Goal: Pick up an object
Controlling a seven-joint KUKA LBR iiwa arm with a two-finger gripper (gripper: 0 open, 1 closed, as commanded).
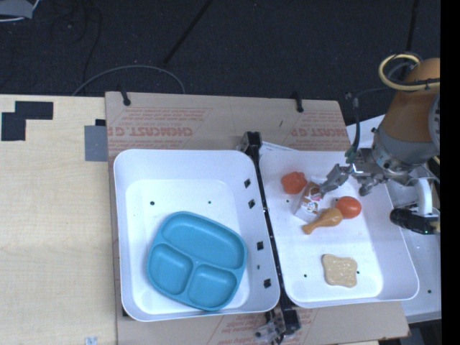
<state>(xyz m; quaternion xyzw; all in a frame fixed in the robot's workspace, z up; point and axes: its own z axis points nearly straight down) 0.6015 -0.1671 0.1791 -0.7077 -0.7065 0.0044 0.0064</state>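
Observation:
In the right bin (388, 264) lie a red tomato (349, 207), a tan drumstick (323, 221), a small white and brown packet (310, 198), an orange-red lump (292, 182) and a pale toast-like slab (339, 270). My gripper (352, 184) hangs over the bin's upper right part, just above the tomato. It is open, with one finger (333, 178) reaching toward the packet and nothing between the fingers.
The left bin (136, 192) holds a blue divided plate (196, 260). A black divider (260, 214) runs between the two bins. Cardboard lies under both, with a wooden bench top to the left.

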